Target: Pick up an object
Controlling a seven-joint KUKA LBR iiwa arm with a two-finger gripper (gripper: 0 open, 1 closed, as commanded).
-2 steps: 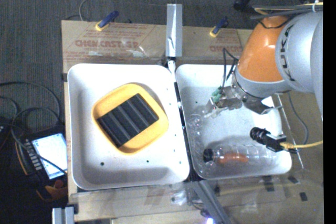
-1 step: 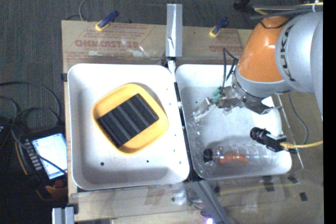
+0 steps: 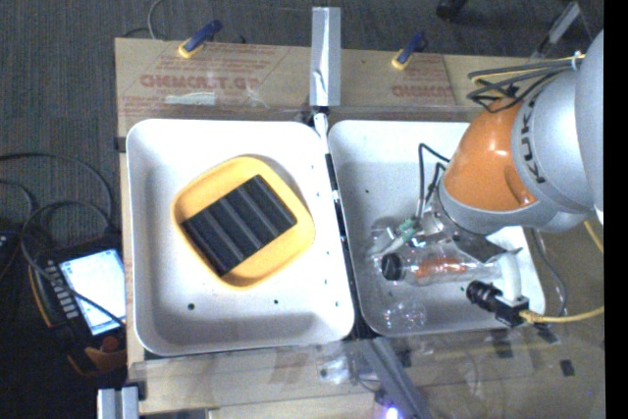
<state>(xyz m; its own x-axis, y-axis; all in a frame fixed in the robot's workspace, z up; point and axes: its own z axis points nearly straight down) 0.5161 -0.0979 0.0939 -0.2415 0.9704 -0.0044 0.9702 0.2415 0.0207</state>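
A clear plastic bottle (image 3: pixel 429 266) with a dark cap lies in the right bin (image 3: pixel 368 162), toward six o'clock. The gripper (image 3: pixel 424 233) hangs just at its twelve o'clock; its grip cannot be told. A yellow-and-black dish rack (image 3: pixel 245 220) fills the left bin (image 3: pixel 157 152).

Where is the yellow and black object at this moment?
The yellow and black object lies in the middle of the left bin in the camera view, apart from the gripper, which is over the right bin.
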